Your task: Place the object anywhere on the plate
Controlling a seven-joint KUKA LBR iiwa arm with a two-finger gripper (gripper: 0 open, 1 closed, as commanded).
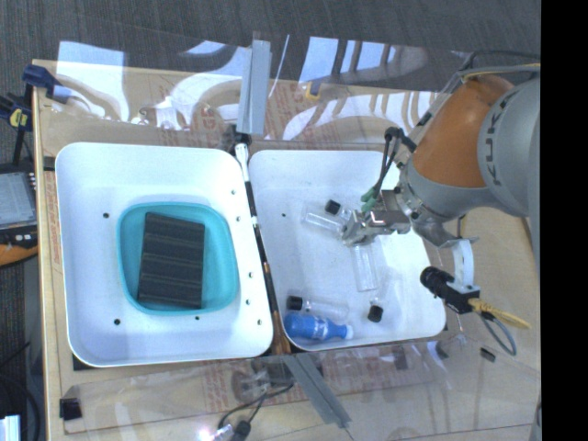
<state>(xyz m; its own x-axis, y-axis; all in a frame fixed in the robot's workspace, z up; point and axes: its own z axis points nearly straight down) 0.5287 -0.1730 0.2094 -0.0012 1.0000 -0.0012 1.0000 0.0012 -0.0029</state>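
Observation:
A teal plate (130, 246) lies in the left bin (83, 182), and a dark ridged block (172, 260) rests on it. In the right bin (285, 182) lie a clear vial with a black cap (323, 215), a second clear tube (366, 270) with a black cap at its near end, and a blue bottle (314, 327) by the front wall. My gripper (355, 230) hangs low over the middle of the right bin. It is just right of the clear vial and above the top of the clear tube.
A small black cap (295, 302) sits just above the blue bottle. A metal divider (254, 85) rises behind the gap between the bins. Cables and a black connector (450, 288) hang off the arm at the right bin's edge.

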